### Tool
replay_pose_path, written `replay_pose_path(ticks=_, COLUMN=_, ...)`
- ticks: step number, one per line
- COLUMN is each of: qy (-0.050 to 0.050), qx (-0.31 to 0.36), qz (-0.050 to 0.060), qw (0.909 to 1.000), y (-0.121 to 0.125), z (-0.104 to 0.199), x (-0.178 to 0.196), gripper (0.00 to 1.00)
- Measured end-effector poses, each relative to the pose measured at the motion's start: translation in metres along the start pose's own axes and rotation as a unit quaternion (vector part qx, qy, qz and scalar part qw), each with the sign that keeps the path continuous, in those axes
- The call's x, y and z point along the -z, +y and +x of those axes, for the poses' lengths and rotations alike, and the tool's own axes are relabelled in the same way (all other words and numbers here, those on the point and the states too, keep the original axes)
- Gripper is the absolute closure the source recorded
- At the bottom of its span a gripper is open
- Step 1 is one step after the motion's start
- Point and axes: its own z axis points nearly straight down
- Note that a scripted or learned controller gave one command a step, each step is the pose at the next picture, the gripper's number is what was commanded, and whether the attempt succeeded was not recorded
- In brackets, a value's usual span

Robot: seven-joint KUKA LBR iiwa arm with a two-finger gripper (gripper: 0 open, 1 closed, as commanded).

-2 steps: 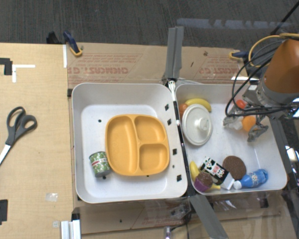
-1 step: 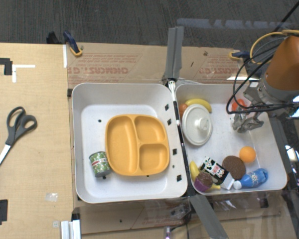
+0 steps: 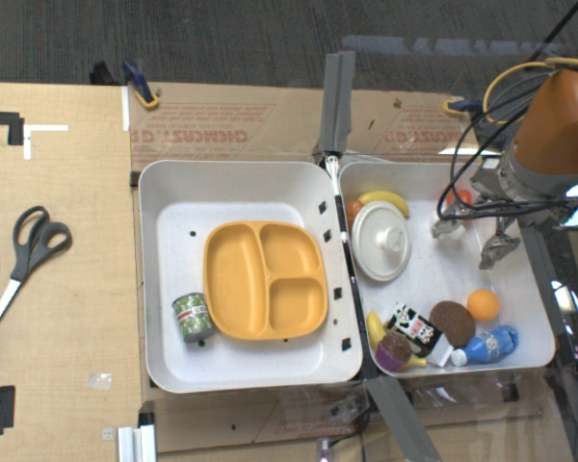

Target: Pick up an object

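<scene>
My gripper (image 3: 472, 240) hangs over the right bin (image 3: 433, 282), near its right side, open with nothing between its fingers (image 3: 446, 225). Below it lie an orange ball (image 3: 483, 304), a brown round object (image 3: 452, 321), a blue bottle-shaped toy (image 3: 488, 346), a black-and-white patterned item (image 3: 414, 326) and a purple object (image 3: 393, 351). A white lidded bowl (image 3: 381, 242) sits to the gripper's left, with a yellow banana (image 3: 385, 200) behind it.
The left bin (image 3: 169, 258) holds a yellow divided plate (image 3: 266, 279) and a small green can (image 3: 193, 317). Scissors (image 3: 26, 253) lie on the wooden bench at far left. A grey divider (image 3: 335, 104) runs between the bins.
</scene>
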Motion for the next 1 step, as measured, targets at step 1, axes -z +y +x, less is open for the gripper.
replay_pose_path(ticks=1, qy=0.005, qx=-0.035, qz=-0.003, qw=0.9994, y=0.0841, z=0.0891, x=-0.0113, gripper=0.0)
